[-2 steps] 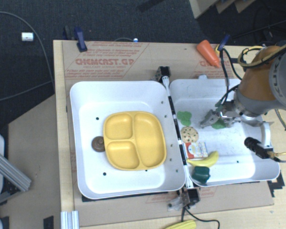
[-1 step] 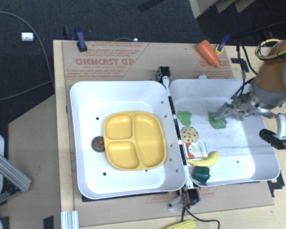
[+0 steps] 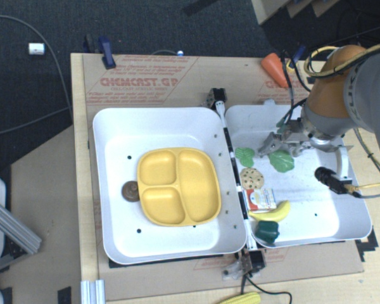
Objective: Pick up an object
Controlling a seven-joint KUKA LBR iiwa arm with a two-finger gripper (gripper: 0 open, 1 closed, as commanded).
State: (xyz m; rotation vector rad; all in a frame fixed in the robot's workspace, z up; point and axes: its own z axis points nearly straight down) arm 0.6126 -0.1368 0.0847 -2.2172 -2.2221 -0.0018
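My gripper point(image 3: 280, 147) hangs over the back left part of the right bin point(image 3: 342, 223). Its fingers are spread open with nothing between them. Just below the fingertips lies a green leaf-shaped piece point(image 3: 282, 163). A second green piece point(image 3: 244, 156) rests to its left near the bin wall. Further forward lie a speckled cookie point(image 3: 251, 178), a red and white packet point(image 3: 261, 199), a banana point(image 3: 271, 212) and a dark green object point(image 3: 266, 232).
The left bin point(image 3: 114, 132) holds a yellow divided plate point(image 3: 177, 186) with a brown round thing point(image 3: 130, 190) at its left edge. An orange object point(image 3: 275, 69) and cables lie on the bench behind the right bin. A black part point(image 3: 332, 180) of the arm overhangs that bin's right side.
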